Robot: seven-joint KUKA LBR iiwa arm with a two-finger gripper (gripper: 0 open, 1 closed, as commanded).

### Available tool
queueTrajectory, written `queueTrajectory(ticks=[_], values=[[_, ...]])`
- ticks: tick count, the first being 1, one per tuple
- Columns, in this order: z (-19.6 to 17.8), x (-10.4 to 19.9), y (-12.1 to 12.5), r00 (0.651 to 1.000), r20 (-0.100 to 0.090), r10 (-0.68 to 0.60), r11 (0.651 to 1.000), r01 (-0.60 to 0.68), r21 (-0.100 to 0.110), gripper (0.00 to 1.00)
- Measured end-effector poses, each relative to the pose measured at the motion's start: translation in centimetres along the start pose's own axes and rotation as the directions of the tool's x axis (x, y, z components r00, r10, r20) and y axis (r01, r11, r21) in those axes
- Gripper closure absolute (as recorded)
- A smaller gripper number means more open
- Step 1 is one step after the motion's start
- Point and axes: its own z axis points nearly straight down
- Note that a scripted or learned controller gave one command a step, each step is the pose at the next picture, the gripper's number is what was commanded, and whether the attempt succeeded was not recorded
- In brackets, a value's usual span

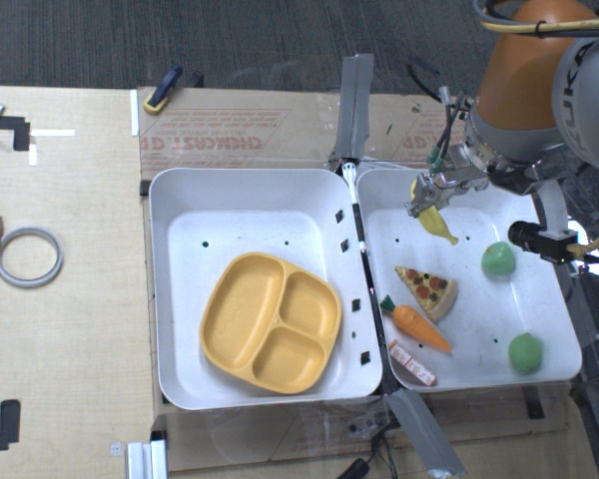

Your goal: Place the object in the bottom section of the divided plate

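A yellow divided plate (242, 317) with three sections lies in the left bin (180, 267), tilted a little in the view. My gripper (429, 196) hangs over the upper left part of the right bin (564, 307). A small yellow banana (439, 224) hangs from it, its upper end between the fingers and its lower end pointing down and to the right. The gripper is shut on the banana, well to the right of the plate, with the bins' dividing wall between them.
The right bin also holds a pizza slice (426, 289), a carrot (420, 328), a red and white bar (412, 363) and two green balls (498, 259) (524, 352). A tape roll (27, 257) lies on the bench at the left.
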Motion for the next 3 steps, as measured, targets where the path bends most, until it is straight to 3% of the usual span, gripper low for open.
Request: queueTrajectory(ticks=[1,2,3], values=[[4.1,9.3,-1.7,0.994,-0.002,-0.106,0.994,0.106,0.001,1.0],[4.0,14.8,-6.1,1.0,-0.002,-0.019,1.0,0.019,0.002,1.0],[3.4,15.0,0.1,0.983,0.0,0.183,0.983,-0.183,0.001,1.0]])
